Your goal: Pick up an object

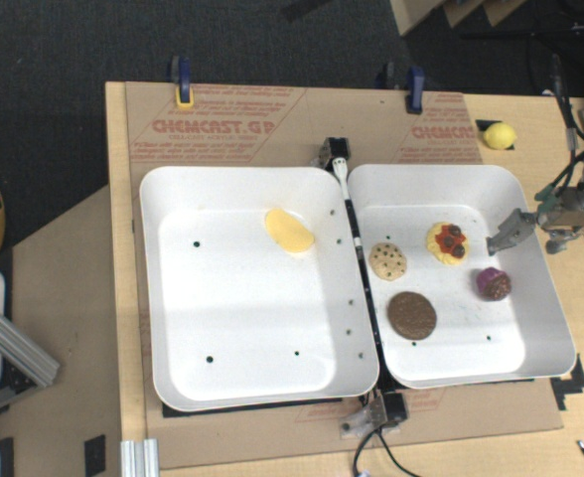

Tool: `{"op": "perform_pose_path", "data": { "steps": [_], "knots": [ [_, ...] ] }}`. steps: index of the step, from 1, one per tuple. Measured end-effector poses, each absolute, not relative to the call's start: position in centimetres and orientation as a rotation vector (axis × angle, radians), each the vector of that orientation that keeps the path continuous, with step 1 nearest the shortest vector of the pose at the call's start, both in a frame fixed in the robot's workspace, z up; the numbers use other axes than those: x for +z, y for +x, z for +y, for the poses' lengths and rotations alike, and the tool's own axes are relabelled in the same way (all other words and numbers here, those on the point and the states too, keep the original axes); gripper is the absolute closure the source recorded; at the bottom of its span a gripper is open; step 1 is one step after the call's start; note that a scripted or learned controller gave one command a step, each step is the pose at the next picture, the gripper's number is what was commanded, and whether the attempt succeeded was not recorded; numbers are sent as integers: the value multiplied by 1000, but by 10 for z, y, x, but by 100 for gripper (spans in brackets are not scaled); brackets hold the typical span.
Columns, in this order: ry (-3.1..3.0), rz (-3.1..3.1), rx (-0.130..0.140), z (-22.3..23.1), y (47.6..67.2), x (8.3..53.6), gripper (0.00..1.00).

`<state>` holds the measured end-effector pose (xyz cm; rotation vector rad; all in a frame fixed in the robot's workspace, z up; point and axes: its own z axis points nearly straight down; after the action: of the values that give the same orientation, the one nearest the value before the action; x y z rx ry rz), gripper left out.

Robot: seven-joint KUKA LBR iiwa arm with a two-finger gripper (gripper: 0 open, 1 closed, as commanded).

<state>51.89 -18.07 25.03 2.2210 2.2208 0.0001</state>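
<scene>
You're at the approach step, nothing picked yet. The gripper [503, 235] hangs at the right bin's [530, 358] right edge, and honestly I can't tell how it's set; nothing looks to be in it. The closest target is the purple piece [493, 284], just near of the tip, with the yellow-and-red tart [448, 242] to its left. Next you'd want to line up over the purple one and drop straight down.

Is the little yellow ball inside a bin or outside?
Outside. The yellow ball sits on the brown board past the right bin's far rim.
</scene>
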Motion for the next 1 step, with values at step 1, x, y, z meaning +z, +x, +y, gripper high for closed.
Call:
{"op": "perform_pose_path", "data": {
  "steps": [1],
  "knots": [
    [2232, 2233, -10, -154, 494, 101, 0]
  ]
}}
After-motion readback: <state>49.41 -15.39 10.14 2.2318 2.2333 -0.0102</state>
